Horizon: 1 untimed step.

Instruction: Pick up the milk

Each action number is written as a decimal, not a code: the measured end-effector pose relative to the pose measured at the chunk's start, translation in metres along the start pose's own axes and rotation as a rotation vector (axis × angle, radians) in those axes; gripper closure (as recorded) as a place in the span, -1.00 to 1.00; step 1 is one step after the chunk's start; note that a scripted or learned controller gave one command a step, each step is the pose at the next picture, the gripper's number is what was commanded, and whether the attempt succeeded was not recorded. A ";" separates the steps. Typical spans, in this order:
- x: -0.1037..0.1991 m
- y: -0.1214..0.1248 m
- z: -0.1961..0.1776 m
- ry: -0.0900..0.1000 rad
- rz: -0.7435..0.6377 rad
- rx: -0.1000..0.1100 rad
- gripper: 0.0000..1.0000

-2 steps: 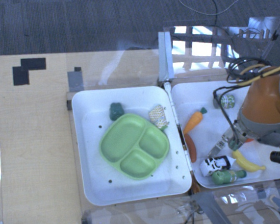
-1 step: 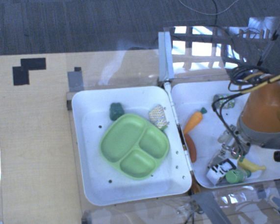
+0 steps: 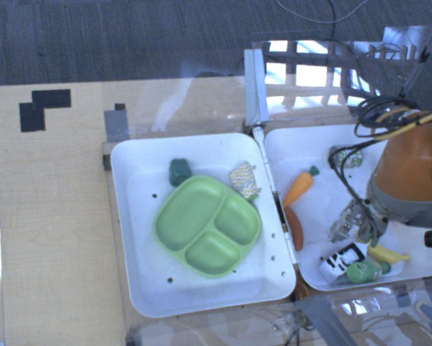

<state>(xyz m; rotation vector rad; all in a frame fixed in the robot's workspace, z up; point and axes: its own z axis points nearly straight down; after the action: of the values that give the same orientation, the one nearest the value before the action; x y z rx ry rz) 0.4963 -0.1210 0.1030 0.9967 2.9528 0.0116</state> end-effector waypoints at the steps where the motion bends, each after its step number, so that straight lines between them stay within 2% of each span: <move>1: 0.000 0.000 0.000 0.000 0.000 0.000 -1.00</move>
<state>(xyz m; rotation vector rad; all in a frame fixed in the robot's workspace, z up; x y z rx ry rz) 0.4963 -0.1209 0.1030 0.9967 2.9530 0.0117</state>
